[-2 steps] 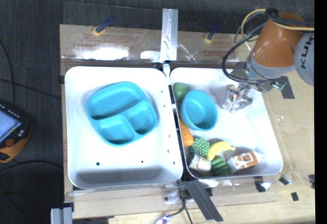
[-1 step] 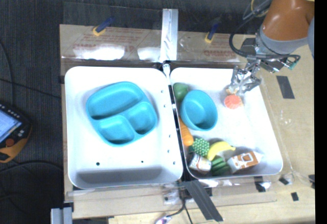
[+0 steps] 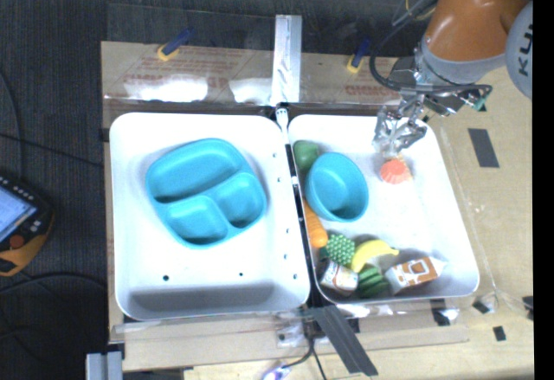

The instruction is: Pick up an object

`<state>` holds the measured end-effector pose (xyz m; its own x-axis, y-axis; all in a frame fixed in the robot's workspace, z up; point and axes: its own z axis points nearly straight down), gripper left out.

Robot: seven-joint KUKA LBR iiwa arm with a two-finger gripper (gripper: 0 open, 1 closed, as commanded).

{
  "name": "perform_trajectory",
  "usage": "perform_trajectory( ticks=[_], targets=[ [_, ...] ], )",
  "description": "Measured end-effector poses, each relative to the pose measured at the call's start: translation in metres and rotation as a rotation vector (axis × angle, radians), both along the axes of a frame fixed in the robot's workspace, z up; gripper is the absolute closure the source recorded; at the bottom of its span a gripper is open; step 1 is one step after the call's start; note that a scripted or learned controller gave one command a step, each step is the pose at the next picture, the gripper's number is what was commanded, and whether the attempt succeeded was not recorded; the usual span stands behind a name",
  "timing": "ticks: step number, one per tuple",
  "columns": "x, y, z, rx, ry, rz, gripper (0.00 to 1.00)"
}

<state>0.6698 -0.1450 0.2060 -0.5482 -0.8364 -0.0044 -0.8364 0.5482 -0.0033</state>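
Gripper (image 3: 399, 133) above strawberry (image 3: 395, 170), right bin (image 3: 454, 196).
My fingers' spread: cannot tell. Risk: I descend off-centre, the berry rolls toward the bowl (image 3: 336, 186).

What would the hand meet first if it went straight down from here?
Probably bare bin floor just beside the small orange-red object; the hand hangs slightly up-left of it, though depth is hard to judge.

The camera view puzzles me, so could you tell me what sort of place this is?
Probably a robotics lab bench set up for grasping trials: two white bins taped to a board, toy food like a banana, and the gripper over them.
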Motion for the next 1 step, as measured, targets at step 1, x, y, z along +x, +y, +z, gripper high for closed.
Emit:
perform_trajectory(
  ticks=[1],
  targets=[
    [0.0003,-0.0551,-0.1081,0.0,-0.002,0.281,1.0]
  ],
)
